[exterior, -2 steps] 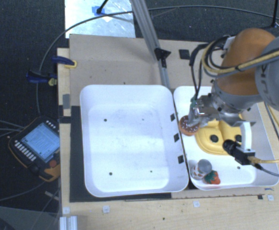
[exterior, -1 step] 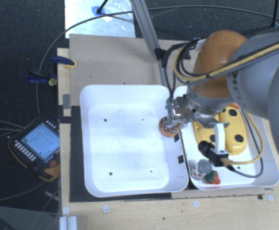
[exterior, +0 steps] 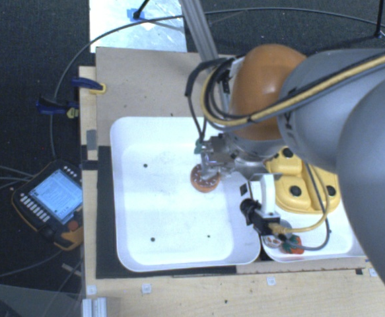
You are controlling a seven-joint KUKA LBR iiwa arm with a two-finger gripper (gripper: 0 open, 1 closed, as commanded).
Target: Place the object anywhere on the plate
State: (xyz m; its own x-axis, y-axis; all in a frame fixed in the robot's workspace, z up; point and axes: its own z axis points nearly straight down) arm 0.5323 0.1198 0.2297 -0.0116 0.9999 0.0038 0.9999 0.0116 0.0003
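A small round brown object (exterior: 203, 181), like a ring or biscuit, lies in the left white bin (exterior: 146, 197) near its right wall. My gripper (exterior: 209, 168) sits directly over the object's upper edge, reaching in from the right, and hides part of it. Whether it grips the object cannot be made out. A yellow plate-like piece (exterior: 302, 189) rests in the right bin (exterior: 337, 246), partly covered by the arm's grey body and orange band (exterior: 265, 91).
A small red and green item (exterior: 292, 244) lies at the right bin's front left corner, beside a black cable connector (exterior: 253, 214). A teach pendant (exterior: 52, 200) sits left of the bench. Clamps (exterior: 86, 84) hold the bench's far left edge.
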